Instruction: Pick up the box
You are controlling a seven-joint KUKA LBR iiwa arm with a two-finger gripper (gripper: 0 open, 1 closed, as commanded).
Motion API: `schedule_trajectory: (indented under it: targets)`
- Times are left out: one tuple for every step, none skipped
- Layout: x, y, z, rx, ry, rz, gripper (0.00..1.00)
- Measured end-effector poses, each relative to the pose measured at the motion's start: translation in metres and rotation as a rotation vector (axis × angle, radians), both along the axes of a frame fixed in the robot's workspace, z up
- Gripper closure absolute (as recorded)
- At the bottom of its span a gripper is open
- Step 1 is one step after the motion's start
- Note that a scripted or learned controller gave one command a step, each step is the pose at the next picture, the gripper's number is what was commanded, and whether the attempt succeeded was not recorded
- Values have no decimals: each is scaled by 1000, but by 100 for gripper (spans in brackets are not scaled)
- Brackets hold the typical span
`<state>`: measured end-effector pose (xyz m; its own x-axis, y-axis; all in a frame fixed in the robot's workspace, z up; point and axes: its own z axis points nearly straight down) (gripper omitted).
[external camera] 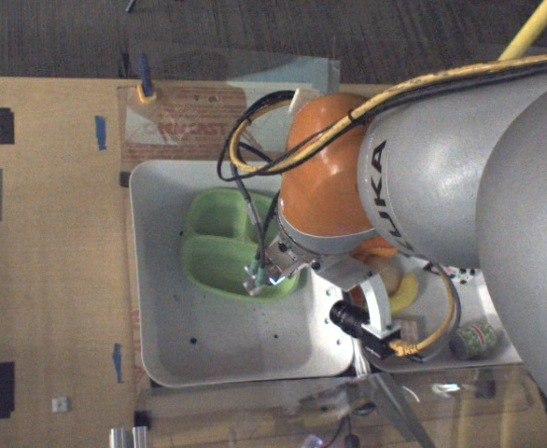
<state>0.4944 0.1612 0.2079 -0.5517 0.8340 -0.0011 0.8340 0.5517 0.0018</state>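
Steel-grey at its tip, the gripper [266, 274] hangs low over the near right edge of the green box [216, 250]. Whether it is released or clenched I cannot tell, for the wrist crowds it.

The box is my reading of a moulded, two-hollow green thing, and nothing else in sight looks closer. It lies in the left bin [217, 348], toward the far right part, open side up.

To grip well, I judge the gripper should straddle one thin wall or the ridge between the hollows, not press into a hollow's floor.

The two hollows sit one behind the other, so the long axis seems to run near-to-far. The orange-banded arm [423, 185] hides the right end, so this is uncertain.

Beyond lies the right bin [486, 292], with a banana [406, 293], on the wooden bench [49, 250].
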Motion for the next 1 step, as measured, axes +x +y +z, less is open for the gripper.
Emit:
schedule_trajectory:
  targets:
    - [-12, 56, -119, 5, -5, -213, 100]
